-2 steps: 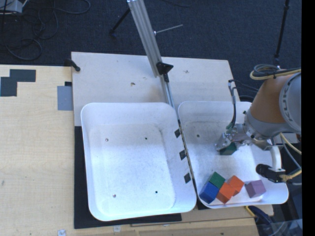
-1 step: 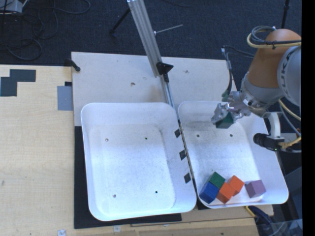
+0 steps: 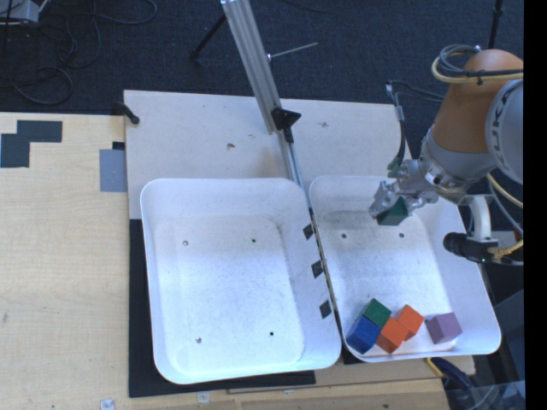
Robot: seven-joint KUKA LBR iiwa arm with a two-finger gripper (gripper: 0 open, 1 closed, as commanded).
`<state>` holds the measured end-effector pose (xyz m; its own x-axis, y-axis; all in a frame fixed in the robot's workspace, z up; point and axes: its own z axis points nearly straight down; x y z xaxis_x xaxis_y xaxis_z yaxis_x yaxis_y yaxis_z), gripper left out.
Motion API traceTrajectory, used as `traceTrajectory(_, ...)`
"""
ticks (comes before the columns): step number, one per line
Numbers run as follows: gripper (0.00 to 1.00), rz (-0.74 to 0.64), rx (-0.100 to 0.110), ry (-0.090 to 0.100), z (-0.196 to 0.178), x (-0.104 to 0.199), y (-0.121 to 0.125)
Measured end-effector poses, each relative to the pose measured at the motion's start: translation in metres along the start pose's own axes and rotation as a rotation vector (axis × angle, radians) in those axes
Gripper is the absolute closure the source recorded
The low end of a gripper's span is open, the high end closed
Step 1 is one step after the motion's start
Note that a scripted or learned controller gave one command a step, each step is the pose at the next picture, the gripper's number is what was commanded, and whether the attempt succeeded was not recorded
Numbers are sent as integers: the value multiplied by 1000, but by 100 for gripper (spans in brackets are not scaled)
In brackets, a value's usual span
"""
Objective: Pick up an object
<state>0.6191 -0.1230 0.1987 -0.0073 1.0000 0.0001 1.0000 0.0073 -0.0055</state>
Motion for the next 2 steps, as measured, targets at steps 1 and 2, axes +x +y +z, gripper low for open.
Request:
traceTrajectory(1, 100, 1, -1, 4, -27, 94, -36)
traceTrajectory(2, 100, 6, -1, 1, 11, 107, 35)
